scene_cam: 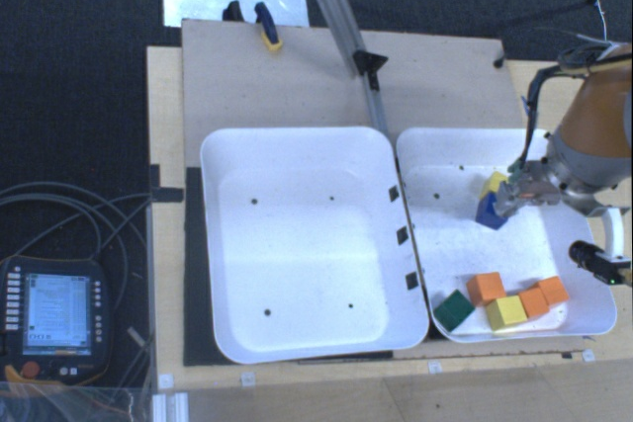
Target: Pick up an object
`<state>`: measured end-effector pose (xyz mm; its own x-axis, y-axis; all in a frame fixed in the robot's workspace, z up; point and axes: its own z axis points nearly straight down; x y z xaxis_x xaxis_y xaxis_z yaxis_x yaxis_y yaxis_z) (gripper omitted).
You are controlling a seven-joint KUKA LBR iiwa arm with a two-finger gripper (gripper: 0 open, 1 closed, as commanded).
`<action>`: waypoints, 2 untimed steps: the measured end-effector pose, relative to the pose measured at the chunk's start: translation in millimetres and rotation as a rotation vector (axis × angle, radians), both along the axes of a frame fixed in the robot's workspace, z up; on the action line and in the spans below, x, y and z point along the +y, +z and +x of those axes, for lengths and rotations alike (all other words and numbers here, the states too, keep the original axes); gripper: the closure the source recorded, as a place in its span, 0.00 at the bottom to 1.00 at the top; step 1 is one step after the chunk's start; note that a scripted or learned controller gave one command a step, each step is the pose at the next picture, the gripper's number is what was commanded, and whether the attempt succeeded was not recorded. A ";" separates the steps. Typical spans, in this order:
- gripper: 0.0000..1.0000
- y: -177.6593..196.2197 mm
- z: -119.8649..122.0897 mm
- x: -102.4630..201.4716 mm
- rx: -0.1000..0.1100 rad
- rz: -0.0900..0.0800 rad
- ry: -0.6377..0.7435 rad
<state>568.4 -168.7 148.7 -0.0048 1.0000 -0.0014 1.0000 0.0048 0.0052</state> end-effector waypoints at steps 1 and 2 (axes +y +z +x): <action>1.00 59.6 -6.8 0.4 -0.002 -0.001 -0.001; 1.00 85.2 -5.4 0.1 0.000 0.000 0.000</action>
<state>563.0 -168.6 233.9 -0.0045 1.0000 -0.0016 1.0000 0.0045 0.0051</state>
